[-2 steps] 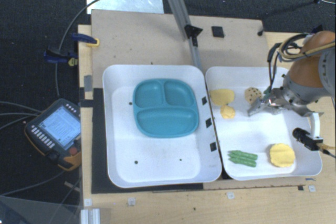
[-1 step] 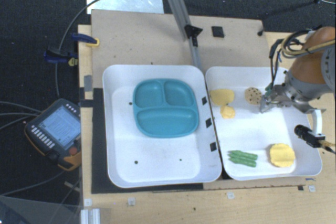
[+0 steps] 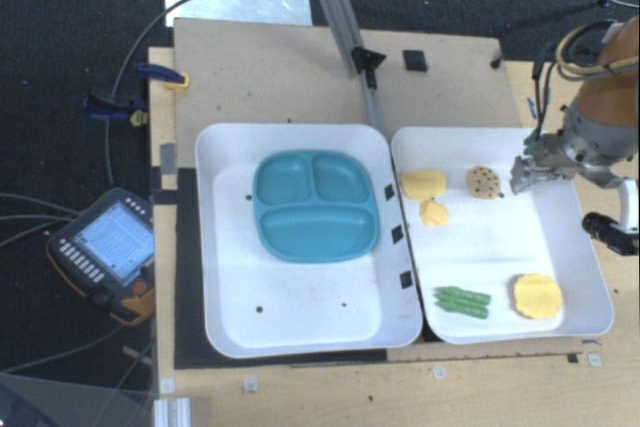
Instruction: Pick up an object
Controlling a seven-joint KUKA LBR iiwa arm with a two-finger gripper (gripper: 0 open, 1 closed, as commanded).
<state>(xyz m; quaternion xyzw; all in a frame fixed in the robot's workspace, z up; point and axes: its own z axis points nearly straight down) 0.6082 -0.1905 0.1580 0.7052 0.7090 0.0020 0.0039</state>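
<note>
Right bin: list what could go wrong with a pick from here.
1. The gripper sits near the cookie by the right bin rim; a slanted descent might nudge the cookie rather than straddle it.
2. The two yellow pieces lie nearly touching, so grabbing one may shove the other.
3. The green beans lie flat and low, probably hard to grip.

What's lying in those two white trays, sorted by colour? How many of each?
Yellow: 3, a lumpy piece, a small piece and a round flat piece
Brown speckled: 1, a cookie
Green: 1, a bunch of beans
Blue: 1, a divided plate
Total: 6
</note>
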